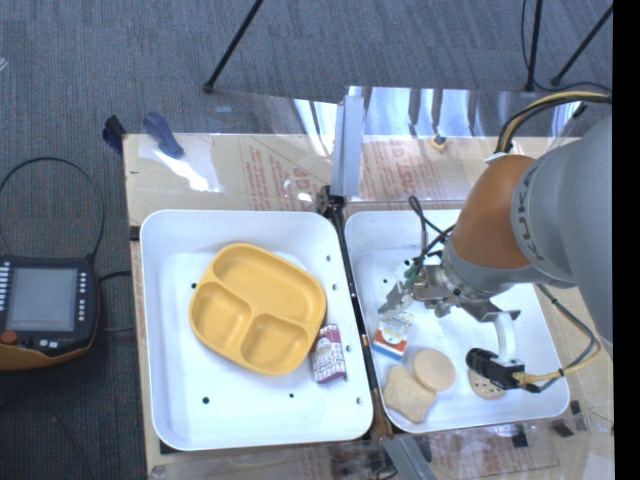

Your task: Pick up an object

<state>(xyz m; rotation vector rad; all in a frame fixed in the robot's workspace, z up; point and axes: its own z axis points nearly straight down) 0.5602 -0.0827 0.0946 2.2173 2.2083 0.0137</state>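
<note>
Near right bin: toast [409,394] lies at the near edge of the right bin [556,373], touching a round cracker [434,369] just beyond it; a brown cookie [487,382] sits to their right, partly under a black fitting on the arm.
Carton: a small red and white carton [390,342] lies just beyond the toast, directly below the pincer; I take it as the likeliest thing to be picked, though the task names none.
Near left bin: a small brown packet [328,354] lies by the right wall of the left bin [160,378], touching the near right corner of the yellow tray.
Tray: a yellow three-part tray [258,308] sits mid-bin, turned at a slant.
Pincer: the pincer [398,301] hangs low in the right bin, just above the carton; its metal fingers [391,298] are blurred together, so I cannot tell how wide they stand, and nothing visible sits between them.
Arm: the arm [545,218], orange band above the wrist, reaches in from the right and covers the far right of the bin.
Progress: by my judgement the reach is made, but no object is lifted; every piece rests on a bin floor. Closing on one and raising it clear are left.
Far: beyond the bins, the bench [250,163] is brown board with print on it.
</note>
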